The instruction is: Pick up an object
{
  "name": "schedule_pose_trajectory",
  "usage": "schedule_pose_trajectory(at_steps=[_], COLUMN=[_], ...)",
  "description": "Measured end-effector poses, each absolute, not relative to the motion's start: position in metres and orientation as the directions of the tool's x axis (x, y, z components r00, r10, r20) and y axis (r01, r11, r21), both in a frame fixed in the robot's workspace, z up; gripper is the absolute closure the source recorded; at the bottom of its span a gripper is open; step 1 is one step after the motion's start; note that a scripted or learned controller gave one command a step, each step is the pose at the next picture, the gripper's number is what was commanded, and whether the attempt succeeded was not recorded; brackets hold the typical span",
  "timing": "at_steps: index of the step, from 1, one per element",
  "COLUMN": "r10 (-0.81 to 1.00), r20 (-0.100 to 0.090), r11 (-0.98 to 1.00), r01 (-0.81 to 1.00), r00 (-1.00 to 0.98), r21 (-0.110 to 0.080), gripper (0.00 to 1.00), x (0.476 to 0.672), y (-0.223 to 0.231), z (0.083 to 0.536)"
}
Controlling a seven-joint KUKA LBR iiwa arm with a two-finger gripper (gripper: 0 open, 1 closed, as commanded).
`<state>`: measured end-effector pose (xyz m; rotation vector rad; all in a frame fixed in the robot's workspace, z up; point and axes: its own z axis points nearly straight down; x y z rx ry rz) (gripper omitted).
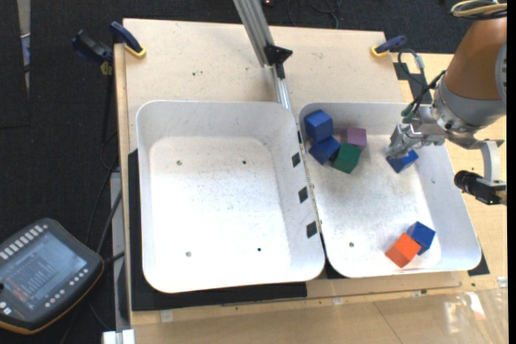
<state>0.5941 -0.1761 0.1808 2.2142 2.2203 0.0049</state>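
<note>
Tool at a blue block in the right bin

The tool [401,144] touches the small blue plastic cube [402,161]; I cannot tell its state; next comes a lift.

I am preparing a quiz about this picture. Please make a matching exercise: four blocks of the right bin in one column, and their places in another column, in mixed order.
Blocks:
1. orange block
2. purple block
3. green block
4. blue block at the gripper

Places:
A. between the fingers of the gripper
B. near front corner of the right bin
C. just in front of the purple block
D. far part, right of two blue blocks

Pairs: 1-B, 2-D, 3-C, 4-A
</note>
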Motion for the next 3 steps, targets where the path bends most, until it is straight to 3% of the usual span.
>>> schedule_pose_trajectory(at_steps=[1,3], r10=[1.000,1.000], r20=[-0.002,0.001], r11=[0.002,0.007], r01=[1.000,1.000], r00=[-0.002,-0.007], r21=[0.006,0.000], gripper=[1.00,1.00], x=[0.595,0.608], y=[-0.176,-0.069], z=[0.224,0.226])
